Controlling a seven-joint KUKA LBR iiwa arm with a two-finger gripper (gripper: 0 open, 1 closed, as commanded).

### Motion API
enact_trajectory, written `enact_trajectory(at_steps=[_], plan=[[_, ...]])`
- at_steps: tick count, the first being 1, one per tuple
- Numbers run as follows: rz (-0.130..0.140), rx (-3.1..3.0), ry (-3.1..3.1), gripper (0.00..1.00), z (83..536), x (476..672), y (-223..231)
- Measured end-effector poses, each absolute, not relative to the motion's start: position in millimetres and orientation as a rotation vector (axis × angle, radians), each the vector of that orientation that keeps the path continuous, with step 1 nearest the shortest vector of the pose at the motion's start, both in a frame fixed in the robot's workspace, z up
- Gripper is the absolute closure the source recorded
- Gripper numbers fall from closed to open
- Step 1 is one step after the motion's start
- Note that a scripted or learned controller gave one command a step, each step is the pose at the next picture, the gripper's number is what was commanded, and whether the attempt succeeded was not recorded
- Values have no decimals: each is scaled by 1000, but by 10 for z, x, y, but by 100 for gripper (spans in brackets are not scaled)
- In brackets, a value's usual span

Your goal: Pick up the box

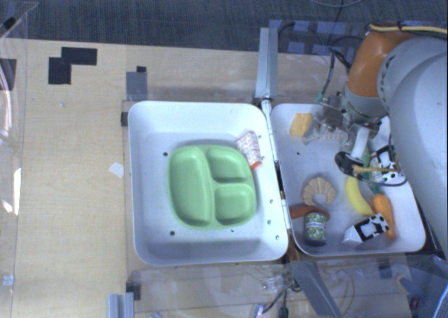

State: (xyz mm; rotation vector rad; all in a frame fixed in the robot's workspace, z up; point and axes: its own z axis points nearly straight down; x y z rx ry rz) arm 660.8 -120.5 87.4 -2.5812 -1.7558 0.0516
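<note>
A small white box with a pink and red print lies tilted against the right wall of the left bin, beside the green divided plate. My gripper hangs over the far part of the right bin, just right of a yellow block. It is well to the right of the printed box, with the bin walls between them. Nothing shows held in it.
The right bin also holds a tan shell-shaped pastry, a banana, a carrot, a green-labelled can, a brown piece and a black-and-white carton. The arm covers the bin's far right corner.
</note>
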Motion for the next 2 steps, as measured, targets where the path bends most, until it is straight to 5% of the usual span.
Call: enact_trajectory(at_steps=[2], plan=[[60, -2688, -1603, 0, 884, 6588, -1130]])
